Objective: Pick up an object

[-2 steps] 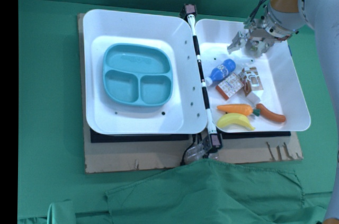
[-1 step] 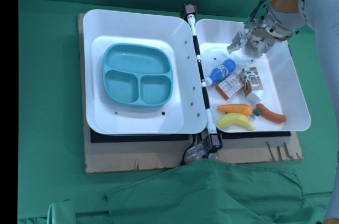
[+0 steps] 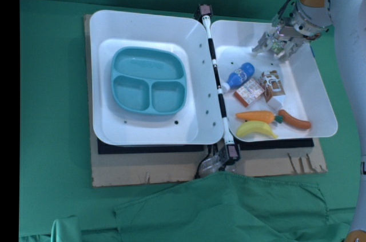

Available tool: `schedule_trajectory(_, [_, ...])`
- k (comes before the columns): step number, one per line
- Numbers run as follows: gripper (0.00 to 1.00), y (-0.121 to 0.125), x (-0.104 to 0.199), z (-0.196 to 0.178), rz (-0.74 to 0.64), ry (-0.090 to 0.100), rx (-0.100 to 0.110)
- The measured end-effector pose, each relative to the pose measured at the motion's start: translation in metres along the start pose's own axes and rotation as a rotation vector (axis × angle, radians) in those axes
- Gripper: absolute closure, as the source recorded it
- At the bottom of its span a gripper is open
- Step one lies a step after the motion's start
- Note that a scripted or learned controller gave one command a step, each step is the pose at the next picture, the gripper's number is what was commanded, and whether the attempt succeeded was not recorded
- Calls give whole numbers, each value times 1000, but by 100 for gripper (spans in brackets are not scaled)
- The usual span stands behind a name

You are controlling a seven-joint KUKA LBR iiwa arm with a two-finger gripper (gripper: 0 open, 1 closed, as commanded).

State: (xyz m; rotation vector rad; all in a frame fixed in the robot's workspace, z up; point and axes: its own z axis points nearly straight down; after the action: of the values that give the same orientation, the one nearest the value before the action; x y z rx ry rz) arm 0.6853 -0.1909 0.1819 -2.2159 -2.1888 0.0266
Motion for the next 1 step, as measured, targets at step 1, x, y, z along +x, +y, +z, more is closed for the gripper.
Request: schedule_trajectory(1, [100, -3, -5, -13, 3, -11, 6])
